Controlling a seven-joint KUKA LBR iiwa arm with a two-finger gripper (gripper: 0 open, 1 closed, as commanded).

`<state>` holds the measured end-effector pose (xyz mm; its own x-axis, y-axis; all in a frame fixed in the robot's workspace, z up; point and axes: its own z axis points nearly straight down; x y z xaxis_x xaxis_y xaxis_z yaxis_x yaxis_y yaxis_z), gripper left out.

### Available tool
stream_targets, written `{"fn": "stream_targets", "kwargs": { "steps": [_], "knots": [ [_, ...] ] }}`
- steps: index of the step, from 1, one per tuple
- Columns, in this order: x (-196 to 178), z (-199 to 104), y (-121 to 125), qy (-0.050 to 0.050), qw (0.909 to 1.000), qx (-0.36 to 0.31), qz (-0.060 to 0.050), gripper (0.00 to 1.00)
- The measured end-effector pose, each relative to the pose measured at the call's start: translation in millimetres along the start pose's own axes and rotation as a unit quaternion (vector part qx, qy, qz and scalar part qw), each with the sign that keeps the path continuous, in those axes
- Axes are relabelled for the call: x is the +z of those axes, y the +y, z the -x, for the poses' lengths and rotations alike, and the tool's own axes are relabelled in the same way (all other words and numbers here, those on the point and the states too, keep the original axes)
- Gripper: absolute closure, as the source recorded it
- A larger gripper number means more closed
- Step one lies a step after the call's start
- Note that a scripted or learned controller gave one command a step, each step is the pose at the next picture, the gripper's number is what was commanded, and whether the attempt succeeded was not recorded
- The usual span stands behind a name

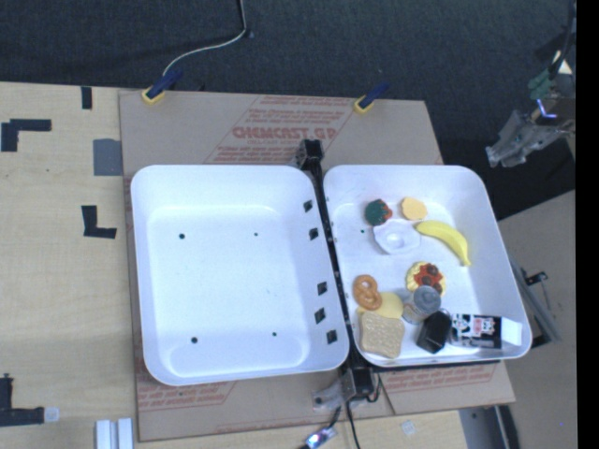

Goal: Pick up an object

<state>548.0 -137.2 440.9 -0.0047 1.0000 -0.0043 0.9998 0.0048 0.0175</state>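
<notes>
The right bin (487,204) holds several toy foods. A yellow banana (445,239) lies by a white dish (396,238), with a dark green piece (378,211) and an orange round piece (413,209) behind them. Nearer the front are a pretzel (366,291), a red-topped yellow piece (427,275), a grey lump (427,299), a slice of toast (382,335), a black block (433,333) and a black-and-white carton (482,330). My gripper (505,148) hangs outside the bins, off the right bin's far right corner and apart from every object.
The left bin (150,251) adjoins the right one along a black hinge strip (321,251). Both rest on a cardboard sheet (281,129) held by two clamps at its far edge. A cable (239,7) runs over the dark floor behind.
</notes>
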Motion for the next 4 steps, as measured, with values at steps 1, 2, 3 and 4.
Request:
{"fn": "stream_targets", "kwargs": {
  "steps": [1, 2, 3, 4],
  "knots": [
    [-97, 27, 56, 0.000, 1.0000, 0.002, -0.004, 1.00],
    [-89, 89, 99, 0.001, 0.9999, 0.004, -0.010, 1.00],
    [30, 87, 31, 0.004, 0.9999, 0.004, -0.016, 1.00],
    [-36, 86, 98, 0.000, 1.0000, 0.001, -0.006, 1.00]
  ]
}}
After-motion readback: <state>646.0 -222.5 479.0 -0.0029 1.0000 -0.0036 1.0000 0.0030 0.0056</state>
